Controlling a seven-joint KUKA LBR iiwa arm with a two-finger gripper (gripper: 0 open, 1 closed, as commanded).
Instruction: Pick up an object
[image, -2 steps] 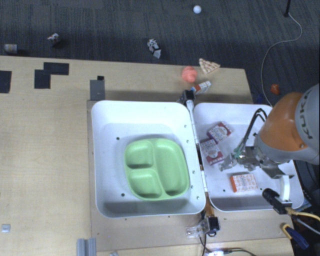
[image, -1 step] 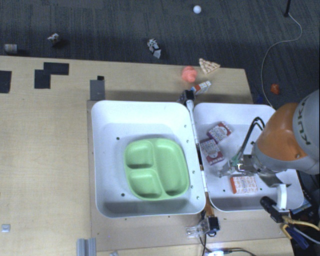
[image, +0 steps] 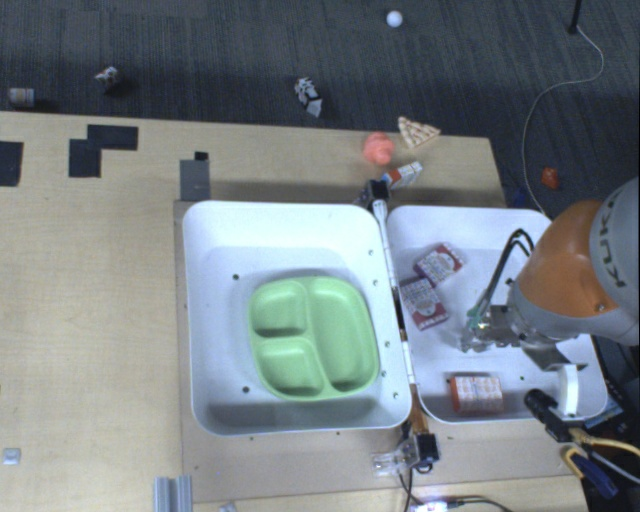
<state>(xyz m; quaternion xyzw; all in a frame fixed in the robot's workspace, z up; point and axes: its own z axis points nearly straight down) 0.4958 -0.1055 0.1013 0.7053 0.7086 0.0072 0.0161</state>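
Camera view: pincer (image: 478, 335) low in right bin (image: 520, 225), finger state cannot tell; nothing seen pinched. Candidate objects lie loose for picking: two red-white packets (image: 428, 285) at its 10 o'clock, orange-brown box (image: 474, 391) at 6. Left bin (image: 215, 240) holds green divided tray (image: 312, 335).

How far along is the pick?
Done: the arm has reached over the right bin. In hand: nothing visibly held; the gripper is low in that bin, beside the two packets. Left: the grasp and lift. The small box lies on the bin floor, and the green tray sits in the left bin.
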